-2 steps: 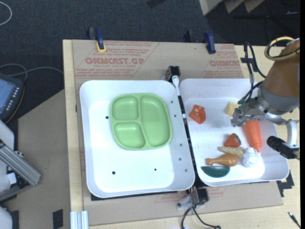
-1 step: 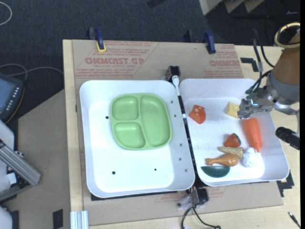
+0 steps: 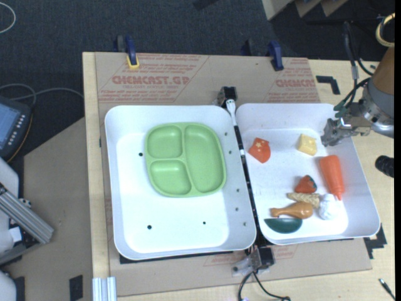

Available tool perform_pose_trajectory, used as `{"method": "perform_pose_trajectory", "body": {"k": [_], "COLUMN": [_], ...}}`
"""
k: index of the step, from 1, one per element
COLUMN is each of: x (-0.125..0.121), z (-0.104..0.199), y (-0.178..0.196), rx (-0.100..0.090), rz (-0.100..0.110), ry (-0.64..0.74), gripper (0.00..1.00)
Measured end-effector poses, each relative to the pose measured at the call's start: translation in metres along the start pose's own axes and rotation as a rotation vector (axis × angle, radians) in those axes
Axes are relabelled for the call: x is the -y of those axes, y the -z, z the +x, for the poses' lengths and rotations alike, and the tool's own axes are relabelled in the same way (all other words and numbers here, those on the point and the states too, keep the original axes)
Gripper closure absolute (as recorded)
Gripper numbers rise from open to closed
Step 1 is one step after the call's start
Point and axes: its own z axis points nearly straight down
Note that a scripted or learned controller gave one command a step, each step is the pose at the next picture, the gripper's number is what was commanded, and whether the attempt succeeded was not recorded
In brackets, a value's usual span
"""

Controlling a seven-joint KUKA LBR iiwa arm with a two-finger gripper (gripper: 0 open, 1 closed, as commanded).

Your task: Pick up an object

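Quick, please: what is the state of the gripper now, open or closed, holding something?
Gripper: cannot be told; nothing seen held, it hovers beside the yellow cheese piece.

The arm [image 3: 383,99] is cut off by the right edge of the view, so only its wrist end shows. The pincer [image 3: 331,133] is small and blurred, sitting over the far right rim of the right bin [image 3: 363,218]. The white lump [image 3: 327,209] near that bin's near right corner is too blurred to identify.
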Motion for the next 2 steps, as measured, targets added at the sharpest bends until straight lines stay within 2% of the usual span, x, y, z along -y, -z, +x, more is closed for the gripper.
{"method": "perform_pose_trajectory", "body": {"k": [1, 2], "x": [0.023, 0.056], "z": [0.042, 0.092], "y": [-0.010, -0.010], "rx": [-0.005, -0.006], "rz": [0.011, 0.012], "ry": [0.002, 0.003], "gripper": [1.00, 1.00]}}
